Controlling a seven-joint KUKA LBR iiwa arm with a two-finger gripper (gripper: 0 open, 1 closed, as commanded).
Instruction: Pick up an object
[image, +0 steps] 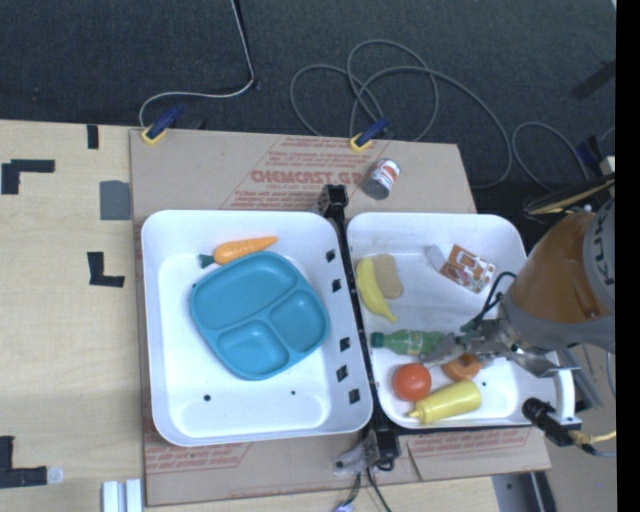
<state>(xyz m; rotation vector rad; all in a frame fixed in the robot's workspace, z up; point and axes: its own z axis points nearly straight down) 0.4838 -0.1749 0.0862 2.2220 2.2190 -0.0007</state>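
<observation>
Both bins, left (160, 330) and right (500, 232), are smooth white plastic with a slight sheen. The tray (262, 315) is matt blue plastic. The carrot (243, 249), banana (372, 290), tomato (411, 381) and yellow bottle (446, 402) look like smooth moulded plastic, the tomato faintly glossy. The green bottle (412, 343) is clear, shiny plastic. The packet (466, 267) has a printed, glossy wrapper. The can (381, 178) looks metallic. The board (300, 175) beneath is matt brown cardboard. The arm (560, 280) carries a glossy orange shell.
</observation>
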